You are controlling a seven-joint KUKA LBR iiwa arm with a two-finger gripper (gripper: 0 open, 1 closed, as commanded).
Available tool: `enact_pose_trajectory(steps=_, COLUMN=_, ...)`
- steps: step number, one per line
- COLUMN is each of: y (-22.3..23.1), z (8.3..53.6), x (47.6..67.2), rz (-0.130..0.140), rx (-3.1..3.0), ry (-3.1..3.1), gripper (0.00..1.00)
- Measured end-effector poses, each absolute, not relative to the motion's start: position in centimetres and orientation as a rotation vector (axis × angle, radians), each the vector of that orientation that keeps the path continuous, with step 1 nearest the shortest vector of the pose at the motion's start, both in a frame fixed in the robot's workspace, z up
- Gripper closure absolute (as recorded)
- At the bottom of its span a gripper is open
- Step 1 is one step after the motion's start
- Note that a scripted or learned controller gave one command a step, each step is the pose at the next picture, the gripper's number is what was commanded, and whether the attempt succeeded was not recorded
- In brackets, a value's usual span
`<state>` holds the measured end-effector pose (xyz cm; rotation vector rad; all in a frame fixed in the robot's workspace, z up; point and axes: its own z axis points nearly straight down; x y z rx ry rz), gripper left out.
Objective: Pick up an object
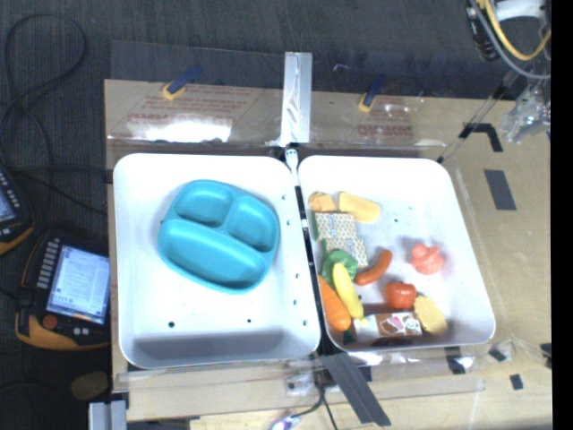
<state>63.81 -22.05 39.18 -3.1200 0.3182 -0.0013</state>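
The right bin (466, 231) holds a pile of toy food. In it are a yellow piece (359, 207), a patterned packet (340, 233), a green piece (338, 262), a yellow banana (348, 294), an orange carrot (334, 312), a red sausage (373, 265), a red tomato (400, 293), a pink-red piece (428, 258), a yellow corn piece (431, 314) and a brown-and-white box (388, 326). A blue divided plate (219, 234) lies in the left bin (134, 330). My gripper (529, 116) hangs at the far upper right, outside the bins and well away from the food.
A metal divider (297, 97) stands at the back between the bins. A teach pendant (76, 285) lies left of the bench, with black cables behind it. Yellow and blue clamps hold a clear sheet along the back edge. Yellow hoses (501, 25) loop above the gripper.
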Motion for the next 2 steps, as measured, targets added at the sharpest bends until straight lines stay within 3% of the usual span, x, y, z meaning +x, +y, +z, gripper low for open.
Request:
enact_pose_trajectory(steps=1, y=-22.1, z=41.9, x=61.7, rz=-0.004, rx=-3.118, ry=0.310, gripper=1.00)
enact_pose_trajectory(steps=2, y=-22.4, z=48.2, x=54.0, rz=-0.006, rx=-3.114, ry=0.317, gripper=1.00)
